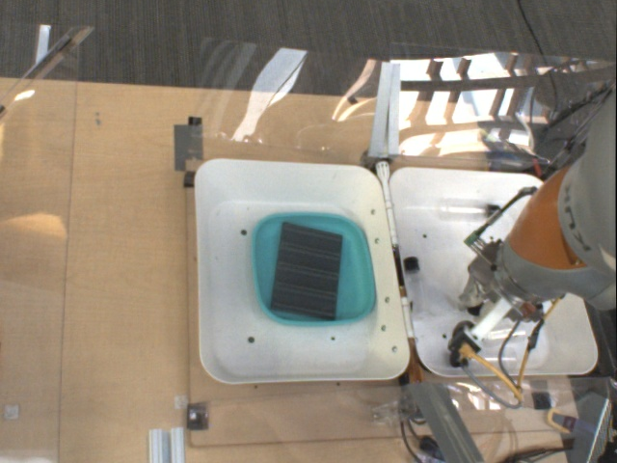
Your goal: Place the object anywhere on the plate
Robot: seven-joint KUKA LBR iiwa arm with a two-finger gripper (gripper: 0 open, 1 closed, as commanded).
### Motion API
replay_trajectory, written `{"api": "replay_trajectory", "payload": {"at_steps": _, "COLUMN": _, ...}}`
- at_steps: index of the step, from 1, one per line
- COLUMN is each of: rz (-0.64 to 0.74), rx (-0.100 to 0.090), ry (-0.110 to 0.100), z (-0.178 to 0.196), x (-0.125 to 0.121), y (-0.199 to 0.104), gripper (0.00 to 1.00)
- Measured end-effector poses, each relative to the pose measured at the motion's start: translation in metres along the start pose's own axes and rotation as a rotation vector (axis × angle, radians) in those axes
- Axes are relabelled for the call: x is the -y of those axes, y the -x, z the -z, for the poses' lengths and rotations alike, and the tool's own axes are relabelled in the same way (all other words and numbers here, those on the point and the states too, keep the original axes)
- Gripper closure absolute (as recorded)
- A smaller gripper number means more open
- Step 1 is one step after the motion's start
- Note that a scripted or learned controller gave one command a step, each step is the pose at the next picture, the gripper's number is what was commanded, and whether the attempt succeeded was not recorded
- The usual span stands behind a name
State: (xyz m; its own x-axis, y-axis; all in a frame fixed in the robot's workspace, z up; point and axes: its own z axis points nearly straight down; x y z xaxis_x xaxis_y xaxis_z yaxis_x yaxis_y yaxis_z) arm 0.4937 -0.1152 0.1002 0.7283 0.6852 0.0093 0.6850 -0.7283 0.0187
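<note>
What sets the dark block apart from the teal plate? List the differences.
Colour: the dark block is charcoal, the teal plate bright turquoise.
Shape: the block is a ridged rectangle, the plate a rounded square.
Size and place: the smaller block lies on the larger plate, inside its rim.
Both sit in the left bin.

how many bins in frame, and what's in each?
2. The left bin holds a teal plate with a dark ribbed block lying on it. The right bin has the arm over it, which may hide things beneath.
</note>
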Motion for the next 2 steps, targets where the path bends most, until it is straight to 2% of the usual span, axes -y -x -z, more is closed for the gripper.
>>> {"api": "replay_trajectory", "payload": {"at_steps": 1, "rz": -0.077, "rx": 0.004, "ry": -0.014, "z": 0.0846, "x": 0.0158, "y": -0.1114, "gripper": 1.0}}
{"api": "replay_trajectory", "payload": {"at_steps": 2, "rz": -0.077, "rx": 0.006, "ry": -0.015, "z": 0.0842, "x": 0.0153, "y": -0.1104, "gripper": 0.0}}
